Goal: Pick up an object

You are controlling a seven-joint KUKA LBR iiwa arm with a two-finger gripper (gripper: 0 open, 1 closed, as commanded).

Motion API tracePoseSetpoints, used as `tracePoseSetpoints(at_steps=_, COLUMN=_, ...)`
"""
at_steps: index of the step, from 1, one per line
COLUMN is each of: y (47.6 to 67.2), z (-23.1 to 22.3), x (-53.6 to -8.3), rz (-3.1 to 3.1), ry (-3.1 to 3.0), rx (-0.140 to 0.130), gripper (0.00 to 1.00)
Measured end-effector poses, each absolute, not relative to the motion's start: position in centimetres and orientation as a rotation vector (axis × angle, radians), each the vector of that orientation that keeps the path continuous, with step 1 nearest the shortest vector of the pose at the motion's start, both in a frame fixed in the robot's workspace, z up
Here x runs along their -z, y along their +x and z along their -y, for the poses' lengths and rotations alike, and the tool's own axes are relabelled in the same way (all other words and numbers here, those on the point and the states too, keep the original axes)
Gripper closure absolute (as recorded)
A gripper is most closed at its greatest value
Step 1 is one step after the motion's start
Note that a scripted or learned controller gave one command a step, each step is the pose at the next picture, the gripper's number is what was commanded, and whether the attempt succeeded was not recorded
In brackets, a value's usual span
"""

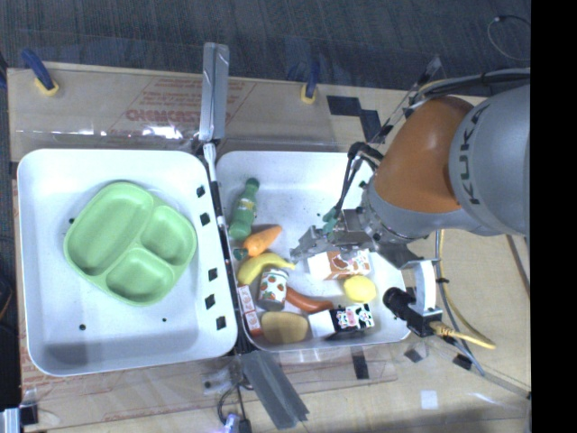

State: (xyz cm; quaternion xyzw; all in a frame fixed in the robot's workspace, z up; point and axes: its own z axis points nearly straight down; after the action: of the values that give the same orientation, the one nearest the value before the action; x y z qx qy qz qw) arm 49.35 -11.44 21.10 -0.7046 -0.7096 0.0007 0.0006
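- Camera view: two white bins sit side by side on the worktop (108, 106). The left bin (45, 332) holds a green divided plate (131, 242).
- The right bin (288, 174) holds a heap of toy food along its near-left part: a green bottle (244, 207), a carrot (262, 238), a banana (261, 264), a small can (272, 288), a sausage (308, 300), a potato (283, 327), a lemon (359, 288), a black-and-white carton (352, 317) and a white-and-orange carton (339, 263).
- The arm (451, 170) reaches in from the right, its orange band over the bin's right side.
- The hand (317, 239) hangs low in the right bin, just beside the white-and-orange carton and near the carrot and banana. Whether its fingers stand apart or together I cannot tell; nothing is seen between them.
- Step in hand, as I judge it: the reach down to a thing, with no grasp made yet. The likeliest target is the white-and-orange carton or the banana, both lying just by the hand.
- The next move calls for settling squarely over one item, closing on it, then lifting straight up.
- Risk: the items lie crowded and touching, so the fingers may nudge a neighbour or close on nothing.
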Motion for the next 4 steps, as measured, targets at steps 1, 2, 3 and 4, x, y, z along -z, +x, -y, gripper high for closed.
tracePoseSetpoints(at_steps=1, y=58.5, z=10.7, x=-9.4, rz=2.490, ry=-1.920, rx=0.002, gripper=0.00)
tracePoseSetpoints(at_steps=2, y=58.5, z=10.8, x=-10.3, rz=2.495, ry=-1.919, rx=0.000, gripper=1.00)
tracePoseSetpoints(at_steps=3, y=54.6, z=12.5, x=-9.1, rz=2.495, ry=-1.909, rx=-0.003, gripper=1.00)
tracePoseSetpoints(at_steps=4, y=54.6, z=12.6, x=-9.2, rz=2.495, ry=-1.910, rx=-0.003, gripper=0.00)
